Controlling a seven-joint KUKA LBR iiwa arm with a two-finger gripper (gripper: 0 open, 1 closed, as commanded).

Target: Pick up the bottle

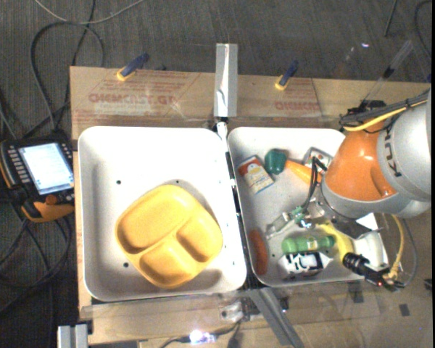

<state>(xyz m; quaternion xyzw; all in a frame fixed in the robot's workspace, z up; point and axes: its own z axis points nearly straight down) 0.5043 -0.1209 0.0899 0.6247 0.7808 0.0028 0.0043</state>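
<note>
Approach step: my gripper (299, 218) hovers low in the right bin (241, 194), above the bottle (308, 243) | finger state: cannot tell | next: centre, descend, close.

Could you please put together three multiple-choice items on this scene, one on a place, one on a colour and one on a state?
1. Where does the yellow divided tray lie?
A. in the left bin
B. in the right bin
C. on the floor

2. What colour is the band above the arm's wrist?
A. blue
B. orange
C. white

3. How does the bottle with the green label sit?
A. standing upright
B. lying on its side
C. lifted above the bin

Answers: 1 A, it rests on the left bin floor. 2 B, the orange band sits over the right bin. 3 B, it lies flat near the bin's front edge.
</note>
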